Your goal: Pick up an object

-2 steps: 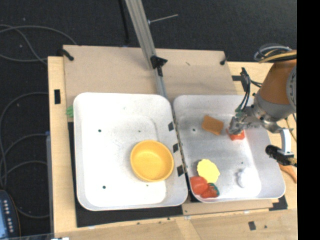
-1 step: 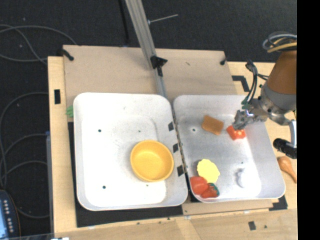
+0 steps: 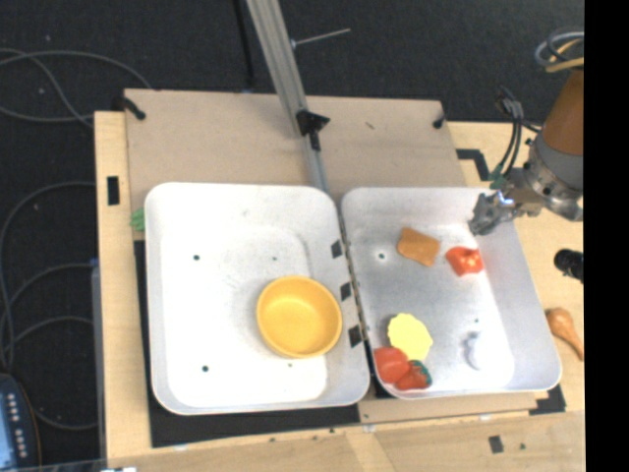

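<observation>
The right bin [image 3: 511,293] holds an orange-brown block [image 3: 419,246], a small red piece [image 3: 464,260], a yellow piece [image 3: 409,334], a red toy with green [image 3: 401,369] at the front left corner, and a small grey item [image 3: 472,348]. A yellow bowl [image 3: 299,317] sits in the left bin [image 3: 197,264]. My gripper [image 3: 486,213] hangs over the right bin's far right corner, up and to the right of the red piece, with nothing visibly between its fingers.
A slanted metal pole [image 3: 285,67] rises from behind the bins' shared edge. An orange object [image 3: 562,326] lies on the bench right of the right bin. Cables trail on the dark floor at left.
</observation>
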{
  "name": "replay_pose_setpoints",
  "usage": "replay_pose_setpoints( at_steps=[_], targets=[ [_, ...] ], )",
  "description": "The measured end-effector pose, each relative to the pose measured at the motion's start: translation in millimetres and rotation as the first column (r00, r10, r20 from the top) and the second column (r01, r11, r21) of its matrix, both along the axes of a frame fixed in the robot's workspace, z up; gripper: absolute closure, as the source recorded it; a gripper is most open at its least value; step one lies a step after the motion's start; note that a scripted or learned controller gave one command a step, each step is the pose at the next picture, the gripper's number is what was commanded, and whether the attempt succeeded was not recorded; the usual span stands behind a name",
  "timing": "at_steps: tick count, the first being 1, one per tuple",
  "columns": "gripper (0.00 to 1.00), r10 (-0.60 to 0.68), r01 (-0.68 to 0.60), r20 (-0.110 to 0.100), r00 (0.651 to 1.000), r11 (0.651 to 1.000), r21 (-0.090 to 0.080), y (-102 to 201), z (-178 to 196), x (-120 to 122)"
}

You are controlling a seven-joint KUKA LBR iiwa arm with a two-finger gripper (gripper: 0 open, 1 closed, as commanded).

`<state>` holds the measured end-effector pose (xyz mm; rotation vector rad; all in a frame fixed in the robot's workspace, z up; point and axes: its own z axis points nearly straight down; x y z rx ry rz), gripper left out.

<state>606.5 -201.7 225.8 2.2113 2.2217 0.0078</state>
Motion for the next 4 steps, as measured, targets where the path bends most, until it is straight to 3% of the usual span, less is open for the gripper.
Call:
replay_pose_setpoints(
  at_steps=[1, 4],
  targets=[
    [1.00, 0.000, 0.000, 0.000, 1.000, 1.000, 0.000, -1, 53, 2],
    [1.00, 0.001, -0.001, -0.008, 1.000, 1.000, 0.001, 155, 39, -22]
  ],
)
